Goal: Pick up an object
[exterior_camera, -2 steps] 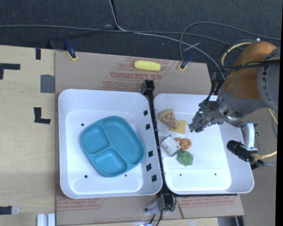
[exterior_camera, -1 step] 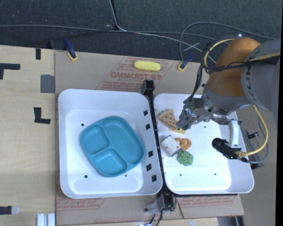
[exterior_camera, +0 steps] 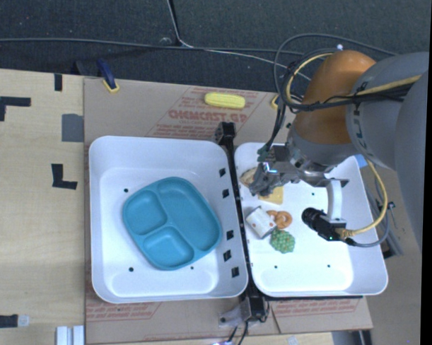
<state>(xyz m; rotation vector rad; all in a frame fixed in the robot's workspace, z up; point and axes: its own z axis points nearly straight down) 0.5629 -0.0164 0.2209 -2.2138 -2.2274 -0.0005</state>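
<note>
The near edge of the bench carries a cardboard sheet [exterior_camera: 168,120] on which two white bins sit side by side. The left bin [exterior_camera: 104,221] contains a blue divided tray [exterior_camera: 170,222], lying flat near the bin's centre with its three compartments facing up.

The right bin [exterior_camera: 354,272] contains a cluster of small objects along its left side. A white block [exterior_camera: 259,221] lies just beside an orange ring-shaped piece [exterior_camera: 280,219], and a green broccoli-like piece [exterior_camera: 283,241] lies just near of both. A pale yellow wedge [exterior_camera: 274,195] lies farther back, partly covered by the gripper.

The gripper [exterior_camera: 262,178] is positioned low over the far-left part of the right bin, directly above the yellow wedge and a small dark-and-tan item [exterior_camera: 248,178] at the bin wall. Whether the jaws are released or clenched cannot be determined; the fingers are obscured by the gripper body.

A yellow banana-shaped object [exterior_camera: 224,100] lies on the cardboard beyond the bins.
</note>
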